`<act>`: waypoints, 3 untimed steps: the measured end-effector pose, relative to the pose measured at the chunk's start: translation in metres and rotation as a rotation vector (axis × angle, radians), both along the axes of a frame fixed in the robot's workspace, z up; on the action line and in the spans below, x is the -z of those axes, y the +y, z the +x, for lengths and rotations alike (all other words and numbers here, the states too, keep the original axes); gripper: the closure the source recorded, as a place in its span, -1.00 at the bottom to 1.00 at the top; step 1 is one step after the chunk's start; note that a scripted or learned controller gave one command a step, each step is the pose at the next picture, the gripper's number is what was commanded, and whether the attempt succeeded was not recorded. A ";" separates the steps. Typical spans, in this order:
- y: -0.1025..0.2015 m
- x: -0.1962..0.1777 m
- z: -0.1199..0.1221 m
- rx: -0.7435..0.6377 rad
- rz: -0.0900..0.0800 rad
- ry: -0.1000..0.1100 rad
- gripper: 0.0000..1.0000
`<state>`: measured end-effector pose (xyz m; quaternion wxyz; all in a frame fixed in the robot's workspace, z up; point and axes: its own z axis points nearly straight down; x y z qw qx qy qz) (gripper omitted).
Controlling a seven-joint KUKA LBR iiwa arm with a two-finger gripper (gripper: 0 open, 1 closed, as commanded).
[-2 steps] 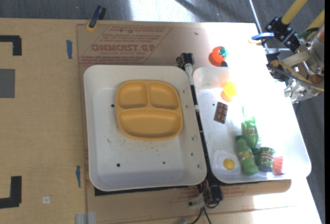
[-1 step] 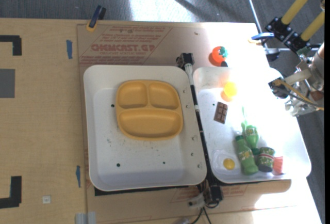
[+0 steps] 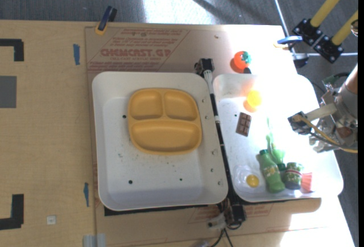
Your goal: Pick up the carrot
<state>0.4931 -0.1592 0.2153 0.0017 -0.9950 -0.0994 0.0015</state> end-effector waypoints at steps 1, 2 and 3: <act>0.003 -0.002 -0.014 -0.014 0.000 0.000 1.00; -0.001 -0.020 -0.013 -0.003 -0.003 -0.004 1.00; -0.013 -0.040 0.040 -0.008 -0.003 -0.003 1.00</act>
